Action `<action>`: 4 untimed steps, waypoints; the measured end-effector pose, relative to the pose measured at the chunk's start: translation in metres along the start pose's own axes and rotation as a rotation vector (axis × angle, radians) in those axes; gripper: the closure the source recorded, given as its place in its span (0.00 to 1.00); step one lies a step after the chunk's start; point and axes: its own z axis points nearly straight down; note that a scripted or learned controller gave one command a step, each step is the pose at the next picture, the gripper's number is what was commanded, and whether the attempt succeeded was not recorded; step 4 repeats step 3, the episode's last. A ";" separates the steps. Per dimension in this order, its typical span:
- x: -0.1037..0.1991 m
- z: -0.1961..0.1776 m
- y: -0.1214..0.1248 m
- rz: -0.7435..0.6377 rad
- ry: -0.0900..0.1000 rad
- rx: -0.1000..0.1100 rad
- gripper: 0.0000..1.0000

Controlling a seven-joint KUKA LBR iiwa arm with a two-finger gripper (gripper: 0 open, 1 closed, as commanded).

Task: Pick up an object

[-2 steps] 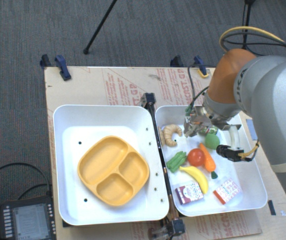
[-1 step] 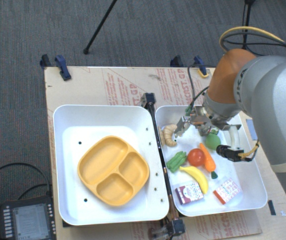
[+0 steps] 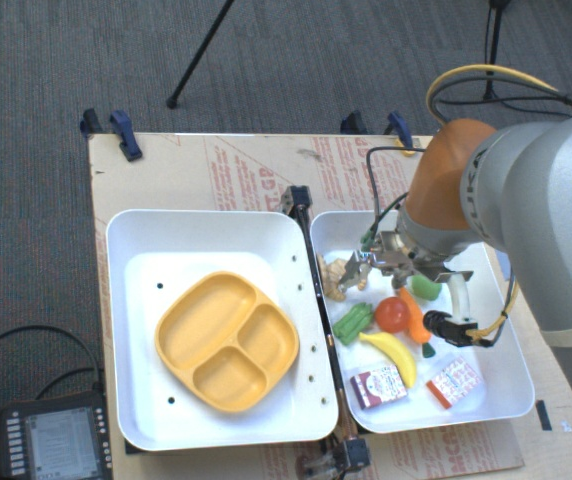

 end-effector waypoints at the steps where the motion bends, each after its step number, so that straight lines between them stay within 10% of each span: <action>1: 0.000 -0.009 0.000 0.001 0.001 0.002 1.00; 2: 0.000 -0.009 0.000 0.001 0.001 0.002 0.00; 3: 0.001 -0.019 0.000 0.000 0.002 0.002 1.00; 4: 0.001 -0.019 0.000 0.000 0.002 0.002 1.00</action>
